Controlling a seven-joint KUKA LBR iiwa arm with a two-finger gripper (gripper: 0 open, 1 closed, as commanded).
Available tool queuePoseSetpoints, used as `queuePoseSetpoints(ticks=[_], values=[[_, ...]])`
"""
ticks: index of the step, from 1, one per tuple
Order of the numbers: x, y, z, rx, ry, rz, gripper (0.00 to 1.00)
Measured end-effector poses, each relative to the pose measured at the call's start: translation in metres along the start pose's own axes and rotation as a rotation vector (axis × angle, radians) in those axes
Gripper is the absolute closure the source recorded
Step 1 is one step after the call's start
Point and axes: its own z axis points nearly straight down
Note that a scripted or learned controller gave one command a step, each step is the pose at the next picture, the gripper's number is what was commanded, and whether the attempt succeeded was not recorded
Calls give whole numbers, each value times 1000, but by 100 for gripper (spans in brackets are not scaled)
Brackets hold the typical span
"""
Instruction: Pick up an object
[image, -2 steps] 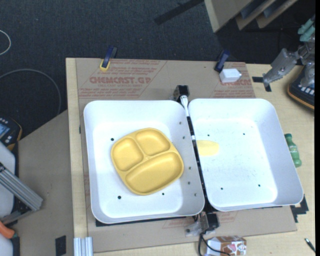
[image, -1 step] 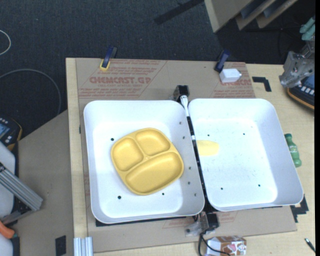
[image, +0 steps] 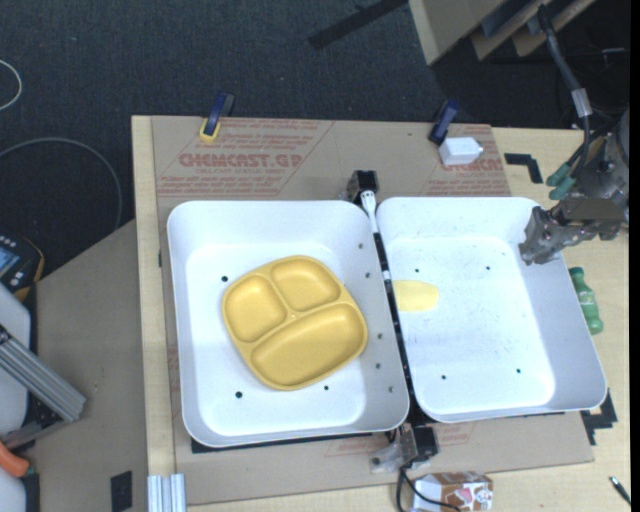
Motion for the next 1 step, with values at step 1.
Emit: queuePoseSetpoints(ticks=[1], values=[[108, -5, 67, -4, 1, -15, 100]])
